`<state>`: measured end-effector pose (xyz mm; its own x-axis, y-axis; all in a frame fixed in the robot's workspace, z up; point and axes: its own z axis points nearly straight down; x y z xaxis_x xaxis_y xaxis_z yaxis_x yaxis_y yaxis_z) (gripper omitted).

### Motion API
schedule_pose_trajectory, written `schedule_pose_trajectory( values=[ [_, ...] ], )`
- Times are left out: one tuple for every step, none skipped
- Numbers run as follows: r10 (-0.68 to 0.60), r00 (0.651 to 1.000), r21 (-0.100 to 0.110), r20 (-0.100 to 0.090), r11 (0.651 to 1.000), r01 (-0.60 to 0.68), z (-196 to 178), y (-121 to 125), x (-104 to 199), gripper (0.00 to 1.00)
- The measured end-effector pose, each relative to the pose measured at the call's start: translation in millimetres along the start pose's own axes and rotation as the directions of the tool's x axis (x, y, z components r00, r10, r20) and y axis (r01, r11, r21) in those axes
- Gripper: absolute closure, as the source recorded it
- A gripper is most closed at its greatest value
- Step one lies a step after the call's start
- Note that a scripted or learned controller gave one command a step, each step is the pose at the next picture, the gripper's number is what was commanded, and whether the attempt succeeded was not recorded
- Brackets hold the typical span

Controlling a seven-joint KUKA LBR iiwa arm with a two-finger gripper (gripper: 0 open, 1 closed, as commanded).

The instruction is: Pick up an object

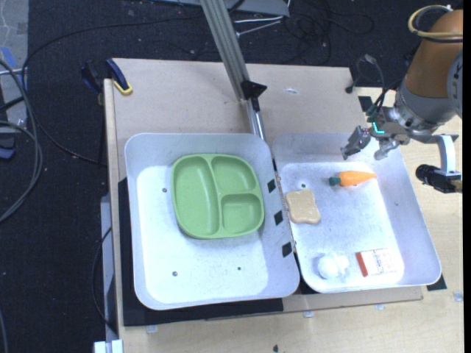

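An orange toy carrot (355, 178) lies near the back of the right bin (412, 219). A tan slice of toast (302, 207) rests at that bin's left side. Close to the front edge sit a white round object (332, 265) and a small red and white box (379, 262). My gripper (371, 146) hangs above the bin's back edge, just up and right of the carrot and apart from it. Its two fingers are spread open with nothing between them.
A green divided plate (218, 195) lies in the left bin (147, 271). A slanted metal pole (229, 43) rises from between the bins at the back. Cables cover the dark floor beyond the bench.
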<state>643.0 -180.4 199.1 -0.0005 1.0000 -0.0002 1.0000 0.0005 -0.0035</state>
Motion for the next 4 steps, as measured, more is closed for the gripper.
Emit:
schedule_pose_trajectory(
  values=[
    [-0.001, 1.000, -0.004, 0.001, 1.000, 0.001, -2, 1, 0, 0.00],
    [-0.003, 1.000, -0.001, 0.001, 1.000, 0.003, 42, 7, 2, 0.00],
    [0.000, 1.000, -0.011, 0.005, 1.000, 0.000, 97, 10, -8, 0.00],
    [-0.002, 1.000, -0.005, 0.002, 1.000, 0.002, 106, 11, -8, 0.00]
  ],
)
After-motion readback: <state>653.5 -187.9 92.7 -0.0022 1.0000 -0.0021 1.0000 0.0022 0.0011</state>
